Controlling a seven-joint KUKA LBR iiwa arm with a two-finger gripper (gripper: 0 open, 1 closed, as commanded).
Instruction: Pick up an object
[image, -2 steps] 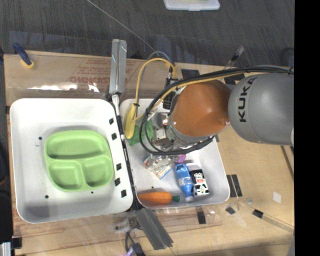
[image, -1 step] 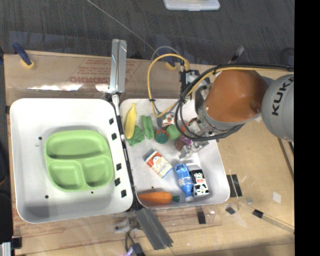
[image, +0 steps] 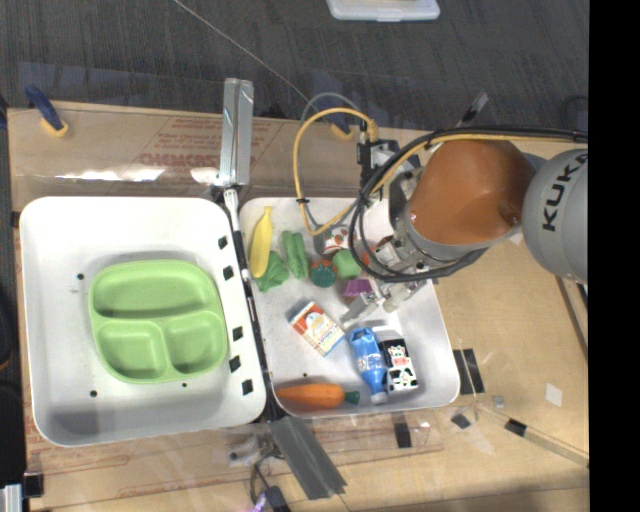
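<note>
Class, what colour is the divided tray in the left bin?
Light green, seen clearly in the camera view.

Robotics lab setup. KUKA arm (image: 520, 205) with exposed cabling reached over a wooden bench (image: 520, 330) that carried two white bins (image: 50, 300) clamped side by side. Toy food (image: 315, 395) served as test objects, tape markers dotted the bench, grey office carpet (image: 120, 50) lay behind.
</note>
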